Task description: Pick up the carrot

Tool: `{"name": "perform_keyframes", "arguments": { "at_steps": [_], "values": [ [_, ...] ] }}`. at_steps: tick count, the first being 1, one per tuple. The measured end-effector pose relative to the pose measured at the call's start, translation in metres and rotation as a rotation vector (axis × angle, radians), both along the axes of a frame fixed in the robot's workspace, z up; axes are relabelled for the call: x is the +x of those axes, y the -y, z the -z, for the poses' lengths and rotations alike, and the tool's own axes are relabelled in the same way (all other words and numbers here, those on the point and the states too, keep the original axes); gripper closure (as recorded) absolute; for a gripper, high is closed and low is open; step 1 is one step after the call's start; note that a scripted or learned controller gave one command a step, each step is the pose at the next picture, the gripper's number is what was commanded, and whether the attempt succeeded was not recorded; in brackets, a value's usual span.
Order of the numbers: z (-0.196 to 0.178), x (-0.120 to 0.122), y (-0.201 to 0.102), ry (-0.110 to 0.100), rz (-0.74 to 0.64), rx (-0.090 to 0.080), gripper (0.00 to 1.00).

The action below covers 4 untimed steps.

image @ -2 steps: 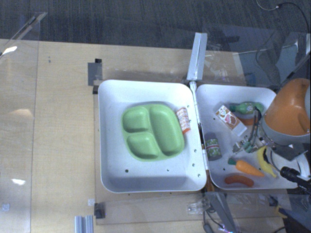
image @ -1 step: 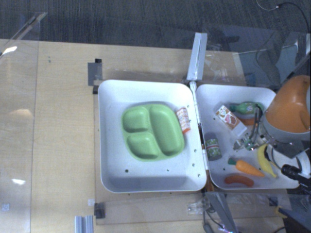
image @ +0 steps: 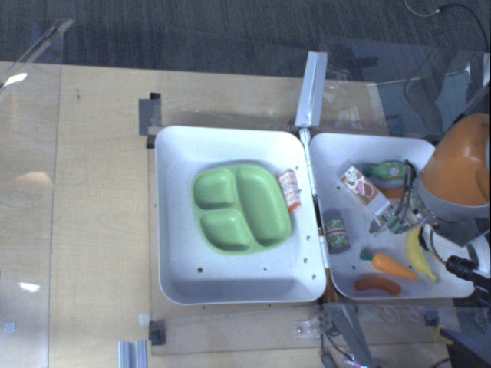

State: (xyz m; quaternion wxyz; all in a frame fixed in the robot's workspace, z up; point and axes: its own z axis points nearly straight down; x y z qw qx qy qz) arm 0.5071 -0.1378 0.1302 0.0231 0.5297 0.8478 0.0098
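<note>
Carrot [image: 391, 264] lies in right bin [image: 337, 148], just below gripper [image: 387, 222]; jaw state unclear, can't tell.

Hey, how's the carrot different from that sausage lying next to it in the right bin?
The carrot is orange with a green top at its left end; the sausage is plain reddish-brown. The carrot tapers to a point, while the sausage has two rounded ends. The carrot lies tilted, its tip pointing lower right; the sausage lies almost level, closer to the bin's near edge. Both are small, elongated and lying flat.
</note>
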Motion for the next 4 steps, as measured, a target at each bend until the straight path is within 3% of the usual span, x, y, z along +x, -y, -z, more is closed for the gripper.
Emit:
{"name": "perform_keyframes", "arguments": {
  "at_steps": [1, 2, 3, 4],
  "values": [
    [-0.045, 0.110, -0.010, -0.044, -0.088, 0.005, 1.00],
    [-0.058, 0.160, -0.021, -0.043, -0.262, 0.000, 1.00],
    [0.037, 0.095, -0.041, -0.044, -0.340, -0.001, 1.00],
    [-0.055, 0.132, -0.065, -0.042, -0.608, -0.009, 1.00]
  ]
}}
